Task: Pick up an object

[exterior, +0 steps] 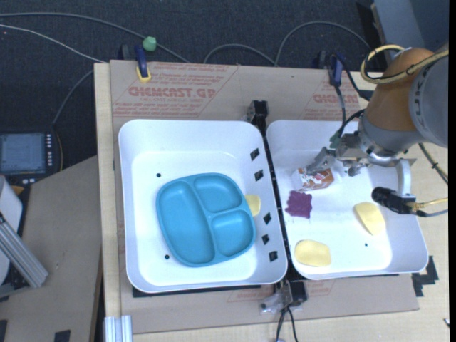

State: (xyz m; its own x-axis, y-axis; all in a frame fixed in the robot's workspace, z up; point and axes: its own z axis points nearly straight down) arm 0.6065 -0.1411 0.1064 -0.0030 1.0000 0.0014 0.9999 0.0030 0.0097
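Overhead, the camera looks down at a slant on a cardboard-covered worktop (178, 84) carrying two shallow white bins that sit side by side, their inner walls meeting along a row of black clips.

Most of the left bin (135, 155) floor is taken up by a blue divided tray (205, 218), which lies at a slight angle. A small yellow piece (253, 204) peeks out at the tray's right edge, against the dividing wall. Bare white floor remains along the bin's back and left sides.

More room is left in the right bin (406, 258). A purple piece (299, 204) lies near the dividing wall. One yellow piece (313, 253) rests close to the front rim, and another yellow piece (370, 217) sits toward the right side. Bare floor separates the three, and the back left corner is free.

From the right, the grey arm with its orange band (392, 91) reaches in over that bin's back half. Its pincer (329, 164) is low over a crumpled red and white wrapper (315, 179), which lies just behind the purple piece. How far the pincer is open cannot be told, nor whether it has hold of the wrapper.
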